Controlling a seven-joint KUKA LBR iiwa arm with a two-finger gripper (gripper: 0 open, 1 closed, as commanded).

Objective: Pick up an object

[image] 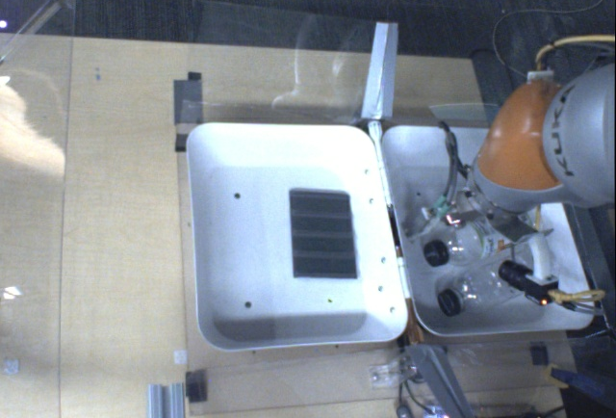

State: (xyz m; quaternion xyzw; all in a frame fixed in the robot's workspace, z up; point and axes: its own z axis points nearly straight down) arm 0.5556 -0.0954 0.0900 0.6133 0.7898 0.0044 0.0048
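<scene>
A black ribbed rectangular pad (323, 233) lies flat in the middle of the left bin (221, 214). In the right bin (414, 166) lie two clear items with round black ends, one (437, 252) near the bin's left side and one (449, 300) closer to the front rim. My gripper (469, 219) hangs below the orange wrist band, low over the right bin and just right of the upper clear item. The wrist hides much of it, and nothing shows between its tips.
A ridge (389, 214) separates the two bins. A metal bar (381, 79) stands up behind that ridge. The arm's grey and orange body (539, 142) covers the right bin's back right part. Clear panels (38, 12) rise at the bench's far left.
</scene>
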